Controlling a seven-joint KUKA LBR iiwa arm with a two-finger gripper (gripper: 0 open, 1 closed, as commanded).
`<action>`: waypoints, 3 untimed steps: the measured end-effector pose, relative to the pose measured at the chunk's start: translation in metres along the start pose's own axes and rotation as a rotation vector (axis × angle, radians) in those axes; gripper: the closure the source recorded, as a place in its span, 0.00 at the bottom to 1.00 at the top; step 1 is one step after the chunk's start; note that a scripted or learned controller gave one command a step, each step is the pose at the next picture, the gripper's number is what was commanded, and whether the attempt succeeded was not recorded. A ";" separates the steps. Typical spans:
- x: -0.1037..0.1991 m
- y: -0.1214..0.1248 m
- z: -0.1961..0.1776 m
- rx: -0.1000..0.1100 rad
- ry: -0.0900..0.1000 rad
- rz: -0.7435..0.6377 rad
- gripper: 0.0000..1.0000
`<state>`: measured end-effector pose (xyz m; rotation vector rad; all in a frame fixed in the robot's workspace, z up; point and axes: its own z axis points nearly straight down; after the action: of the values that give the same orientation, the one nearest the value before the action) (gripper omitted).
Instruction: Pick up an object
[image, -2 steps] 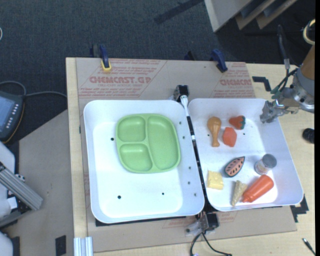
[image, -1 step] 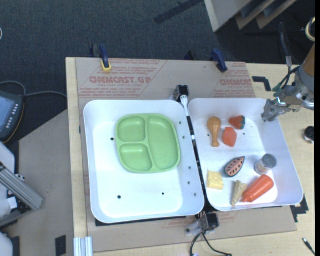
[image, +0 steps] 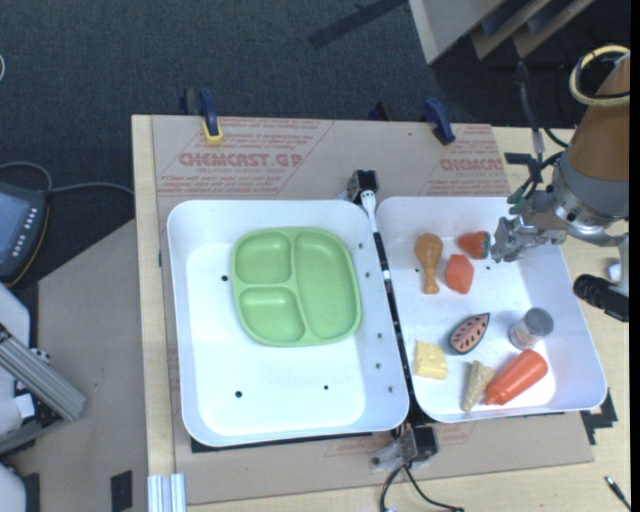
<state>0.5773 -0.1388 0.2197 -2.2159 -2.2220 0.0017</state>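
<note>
Two shallow white bins sit side by side on a board, glossy plastic with rounded corners. The left bin (image: 200, 380) carries a pale green tray (image: 296, 286), smooth and split into three compartments. The right bin (image: 560, 290) has the toys: a tan drumstick (image: 429, 260) with a bulbous top, a red strawberry (image: 472, 243) with a green cap, and a blocky red piece (image: 458, 273) just below it. Lower down, a brown oval slice (image: 468, 333) with a pink striped face, a small grey can (image: 530, 328), a yellow cheese wedge (image: 431, 360), a pale ridged stick (image: 473, 385) and a tapered orange carrot (image: 518, 376) touching it. The gripper (image: 507, 242), grey metal, hangs at the bin's upper right, just beside the strawberry; nothing sits between its fingers, though how wide they stand I cannot tell.
</note>
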 end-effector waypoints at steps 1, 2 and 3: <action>0.045 -0.011 0.005 -0.001 0.001 -0.002 1.00; 0.087 -0.033 -0.005 -0.001 0.001 -0.002 1.00; 0.130 -0.044 -0.006 -0.001 0.000 -0.002 1.00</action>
<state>0.5333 -0.0088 0.2263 -2.2144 -2.2241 0.0009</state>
